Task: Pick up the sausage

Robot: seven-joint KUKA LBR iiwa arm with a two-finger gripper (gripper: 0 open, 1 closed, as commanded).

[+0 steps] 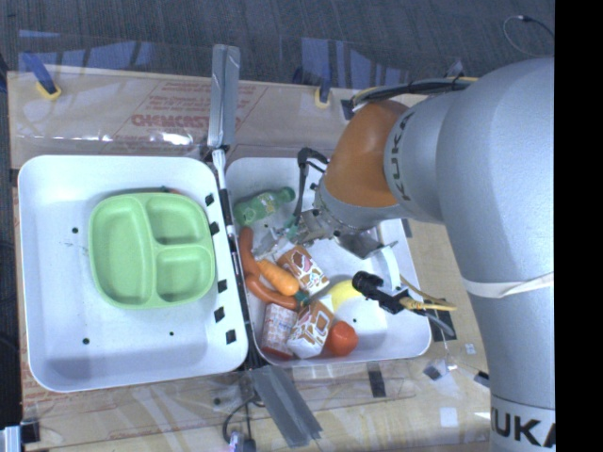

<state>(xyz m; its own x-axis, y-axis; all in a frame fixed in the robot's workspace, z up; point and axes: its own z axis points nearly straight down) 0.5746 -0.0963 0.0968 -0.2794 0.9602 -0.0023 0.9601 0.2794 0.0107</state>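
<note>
The bench (113, 111) bears the left bin (47, 347) and the right bin (400, 342) side by side

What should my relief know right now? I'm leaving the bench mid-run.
Gripper: low over the right bin, above the clutter; whether it is open or shut cannot be told.
Sausage: lying along the right bin's left wall, beside the carrot, not lifted.
Green tray: in the left bin.
Done: arm positioned over the right bin.
Left: grasp the sausage and lift it.
</note>
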